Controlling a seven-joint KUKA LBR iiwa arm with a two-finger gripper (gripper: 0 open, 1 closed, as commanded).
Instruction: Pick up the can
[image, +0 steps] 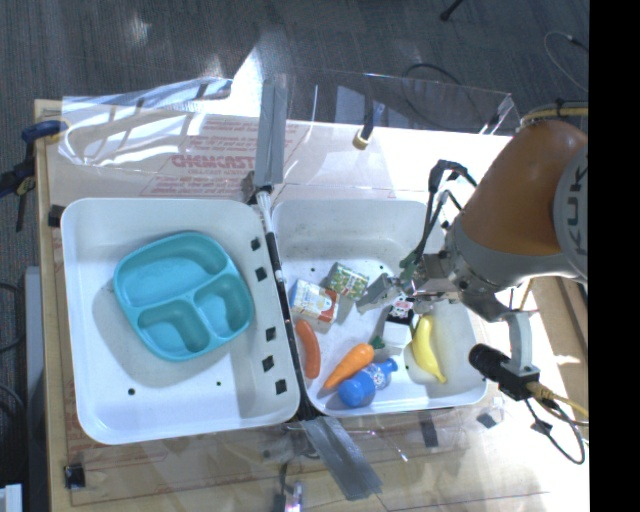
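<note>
Can (347, 280), likely the green-and-white labelled piece, lies just left of the gripper (381, 306) at centre frame, in the right bin (330, 225). Gripper spread wide, nothing between its prongs. A small dark object (400, 312) sits against it, with a banana (427, 348) and carrot (347, 365) below and a juice carton (312, 303) beside the can. Risks: closing on a neighbour, or the can rolling away.
</note>
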